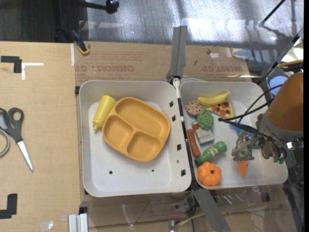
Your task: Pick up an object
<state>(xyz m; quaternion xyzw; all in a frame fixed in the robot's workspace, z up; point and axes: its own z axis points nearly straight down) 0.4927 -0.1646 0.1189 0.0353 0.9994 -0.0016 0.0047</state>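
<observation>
The right bin (277, 175) holds several toy foods: a banana (213, 98), a cookie (194, 108), a pizza slice (224, 110), a green bumpy fruit (205, 120), a small box (204, 136), a hot dog (193, 143), a green bottle (212, 152), a pumpkin (209, 173) and a carrot (242, 168). My gripper (241, 152) hangs low at the bin's right side, directly over the carrot's top end. Only the carrot's orange tip pokes out below it.
The left bin (96, 178) holds a yellow divided plate (136, 128) and a yellow squeeze bottle (103, 111). Scissors (18, 134) lie on the wooden bench at far left. Black cables (241, 124) run from the arm across the right bin.
</observation>
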